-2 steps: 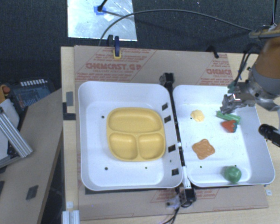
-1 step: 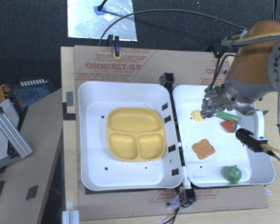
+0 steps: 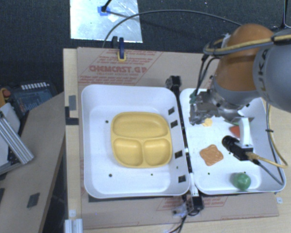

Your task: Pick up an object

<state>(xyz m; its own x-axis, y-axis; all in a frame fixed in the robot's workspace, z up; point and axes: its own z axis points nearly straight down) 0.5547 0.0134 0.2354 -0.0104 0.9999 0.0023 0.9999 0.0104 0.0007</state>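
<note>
My gripper [image 3: 196,114] hangs low over the upper left part of the right bin [image 3: 268,176], close to the wall between the two bins. A small pale yellow piece [image 3: 207,123] lies just right of the gripper's tip. Lower in this bin lies a flat orange-brown piece [image 3: 211,155]. A green ball [image 3: 241,180] rests near the bin's front edge. A red-orange piece [image 3: 235,130] shows partly behind the wrist's white bracket. I see nothing held.
The left bin [image 3: 94,130] holds a yellow divided plate [image 3: 140,139] at its middle. The arm's big orange-and-grey body [image 3: 252,67] covers the right bin's far right part. Cardboard [image 3: 121,64] lies under both bins.
</note>
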